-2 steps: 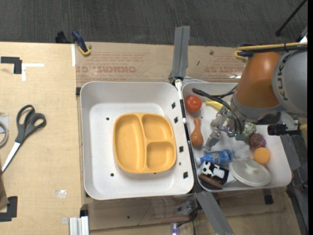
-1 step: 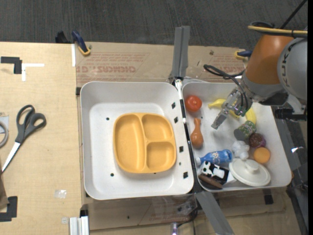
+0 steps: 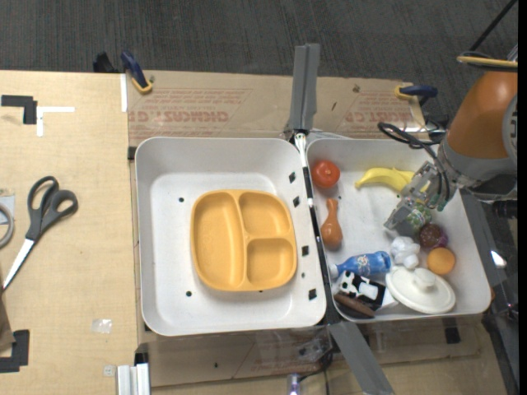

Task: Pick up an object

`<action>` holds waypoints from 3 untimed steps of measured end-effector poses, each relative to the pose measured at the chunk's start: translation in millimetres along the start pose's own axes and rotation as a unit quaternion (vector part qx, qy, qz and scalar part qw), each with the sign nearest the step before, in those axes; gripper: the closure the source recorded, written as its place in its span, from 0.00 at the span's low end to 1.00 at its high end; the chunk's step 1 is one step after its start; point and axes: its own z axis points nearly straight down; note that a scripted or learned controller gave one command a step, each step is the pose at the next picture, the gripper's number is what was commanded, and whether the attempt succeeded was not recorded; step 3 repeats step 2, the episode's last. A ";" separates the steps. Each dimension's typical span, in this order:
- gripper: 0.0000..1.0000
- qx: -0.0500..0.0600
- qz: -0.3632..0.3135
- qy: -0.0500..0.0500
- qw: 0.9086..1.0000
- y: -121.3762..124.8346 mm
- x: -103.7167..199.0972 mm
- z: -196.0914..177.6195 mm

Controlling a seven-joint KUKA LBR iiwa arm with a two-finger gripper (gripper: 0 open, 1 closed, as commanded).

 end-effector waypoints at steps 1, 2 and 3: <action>1.00 0.000 -0.002 -0.002 1.000 1.3 -0.8 -9.1; 1.00 0.000 0.040 0.001 0.999 41.0 61.1 -151.6; 1.00 0.000 0.040 0.001 0.999 41.0 61.1 -151.6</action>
